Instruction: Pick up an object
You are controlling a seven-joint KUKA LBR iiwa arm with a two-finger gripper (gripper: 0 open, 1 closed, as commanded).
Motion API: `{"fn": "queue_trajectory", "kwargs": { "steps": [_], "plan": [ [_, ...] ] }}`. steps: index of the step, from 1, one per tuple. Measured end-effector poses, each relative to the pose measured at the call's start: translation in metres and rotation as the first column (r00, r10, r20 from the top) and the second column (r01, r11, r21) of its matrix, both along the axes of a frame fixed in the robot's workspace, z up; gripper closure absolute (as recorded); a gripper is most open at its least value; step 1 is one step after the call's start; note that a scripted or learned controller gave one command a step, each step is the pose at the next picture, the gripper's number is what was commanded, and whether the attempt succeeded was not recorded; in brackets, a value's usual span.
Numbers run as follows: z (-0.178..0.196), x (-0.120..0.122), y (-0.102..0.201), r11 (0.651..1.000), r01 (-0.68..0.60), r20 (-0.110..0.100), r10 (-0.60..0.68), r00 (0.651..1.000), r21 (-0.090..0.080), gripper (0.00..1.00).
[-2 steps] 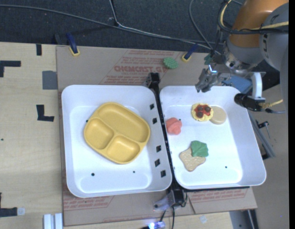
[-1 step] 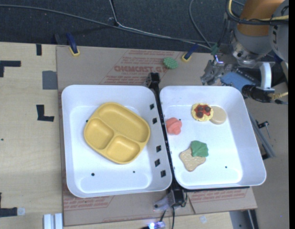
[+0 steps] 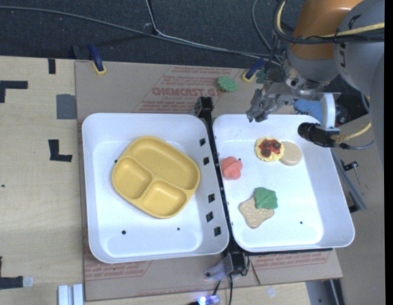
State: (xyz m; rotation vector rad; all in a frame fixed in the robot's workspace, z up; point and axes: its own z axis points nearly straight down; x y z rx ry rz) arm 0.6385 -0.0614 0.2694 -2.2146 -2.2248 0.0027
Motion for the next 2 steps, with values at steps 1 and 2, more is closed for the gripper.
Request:
{"fn": "queue_trajectory", "kwargs": {
  "steps": [1,2],
  "plan": [
    [-0.014,-0.002,0.059,1.0,-0.002,0.0,0.002,1.0,0.001,1.0],
    [-0.023,-0.005,0.119,1.0,-0.003,0.0,0.003,1.0,0.001,1.0]
  ]
}}
